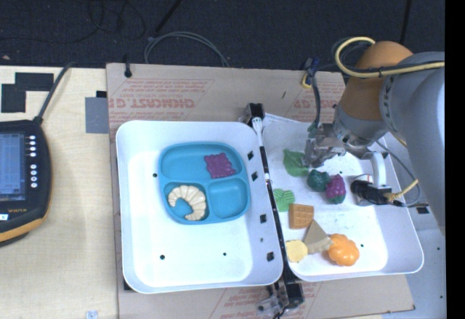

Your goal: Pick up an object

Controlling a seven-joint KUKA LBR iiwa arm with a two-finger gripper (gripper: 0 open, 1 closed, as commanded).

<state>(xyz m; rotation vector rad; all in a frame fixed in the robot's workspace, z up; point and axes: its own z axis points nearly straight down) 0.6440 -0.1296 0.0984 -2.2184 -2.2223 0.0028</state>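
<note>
Toy foods [320,219] in right bin [396,256], gripper [317,155] above.

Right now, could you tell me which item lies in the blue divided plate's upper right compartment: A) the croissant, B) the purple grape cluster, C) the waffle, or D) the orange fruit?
B: the purple grape cluster lies in the upper right compartment of the blue divided plate, while the croissant lies in its lower left one.

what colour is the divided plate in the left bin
Light blue. The divided plate shows best in the camera view, holding a croissant and a purple piece.
</note>
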